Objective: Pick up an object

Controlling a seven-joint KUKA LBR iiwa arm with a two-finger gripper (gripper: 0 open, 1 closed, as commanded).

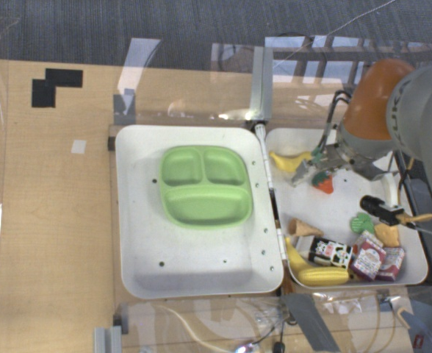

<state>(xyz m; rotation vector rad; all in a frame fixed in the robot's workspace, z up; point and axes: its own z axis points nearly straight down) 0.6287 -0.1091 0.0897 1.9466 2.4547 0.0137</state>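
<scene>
Grey and orange, the arm reaches in from the right so its tool (313,166) hangs low over the right-hand white bin (416,271), where the loose things lie. It sits just above a small orange-red piece (325,185) and near a yellow banana-shaped toy (289,159), the likeliest targets; whether it is open, or has hold of either, I cannot tell. A green divided plastic plate (204,185) lies alone in the left white bin (139,263).

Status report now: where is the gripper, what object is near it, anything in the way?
Gripper low in right bin, far end, holding nothing visible. Small red-orange item just beside it; yellow banana on other side. Green tray alone in left bin.
</scene>
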